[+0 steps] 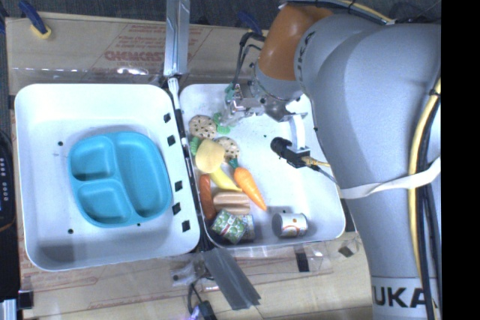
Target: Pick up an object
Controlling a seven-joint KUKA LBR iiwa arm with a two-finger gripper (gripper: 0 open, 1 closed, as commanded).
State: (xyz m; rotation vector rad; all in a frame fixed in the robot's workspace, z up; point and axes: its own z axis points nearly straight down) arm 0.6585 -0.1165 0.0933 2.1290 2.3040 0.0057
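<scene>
The gripper [234, 103] hangs low over the far corner of the right bin [324, 200], just above a small green item [219, 117] lying beside a round cookie [200, 126]; whether the fingers are apart or together I cannot tell, since the wrist and glare hide them. Nothing can be seen held. The pickable things crowd the bin's left wall: a yellow pear-like piece [209, 155], a carrot [249, 187], a sausage-like roll [231, 201], a green packet [229, 227], and a small can [289, 223] lying apart near the front rim. The left bin [30, 183] carries a blue divided tray [118, 178]. To do this step well, the descent should centre on one item, not the cluster, keep clear of the bin wall, and close only once the piece sits squarely between the fingers. The isolated can looks the easier target.
</scene>
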